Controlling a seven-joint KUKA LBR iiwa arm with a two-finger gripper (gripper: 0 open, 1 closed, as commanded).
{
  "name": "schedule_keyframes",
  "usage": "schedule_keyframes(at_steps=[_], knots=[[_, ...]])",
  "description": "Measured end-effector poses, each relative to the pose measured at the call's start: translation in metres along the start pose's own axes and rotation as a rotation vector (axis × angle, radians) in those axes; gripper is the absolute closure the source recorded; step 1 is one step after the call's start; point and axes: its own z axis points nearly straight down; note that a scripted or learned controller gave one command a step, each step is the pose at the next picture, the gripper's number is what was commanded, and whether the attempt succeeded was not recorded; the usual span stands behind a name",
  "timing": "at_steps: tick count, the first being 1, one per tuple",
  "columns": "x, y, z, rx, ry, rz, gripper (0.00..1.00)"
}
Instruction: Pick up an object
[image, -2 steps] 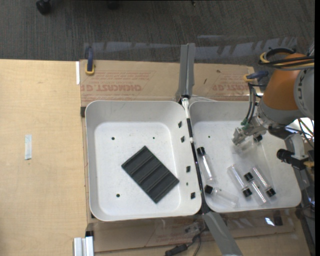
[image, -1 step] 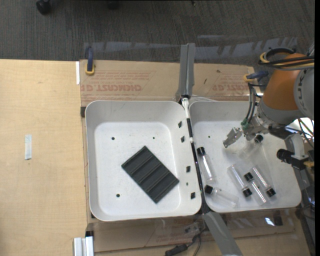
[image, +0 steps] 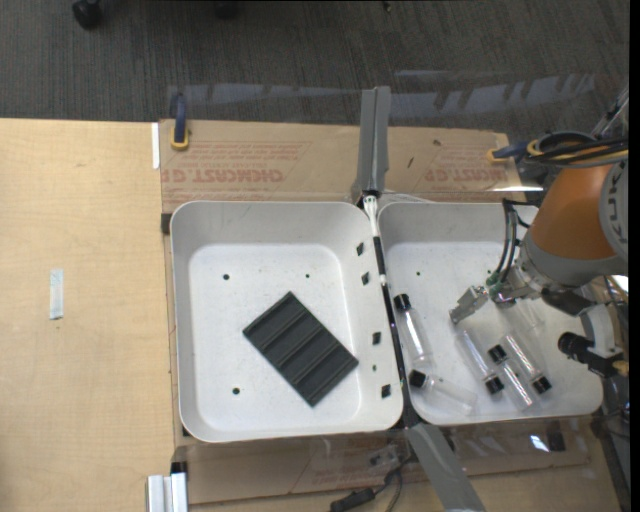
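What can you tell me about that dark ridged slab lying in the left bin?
The dark ridged slab is a flat rectangular piece, charcoal black, with parallel grooves running along its length, and it looks like plastic or rubber. It lies flat on the floor of the left bin, turned diagonally, a little below centre. It is clear of the bin's walls, and nothing else touches it.
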Motion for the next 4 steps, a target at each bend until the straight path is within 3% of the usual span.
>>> schedule_keyframes(at_steps=[4], knots=[[0.0, 0.0, -0.0001, 0.0, 0.0, 0.0, 0.0]])
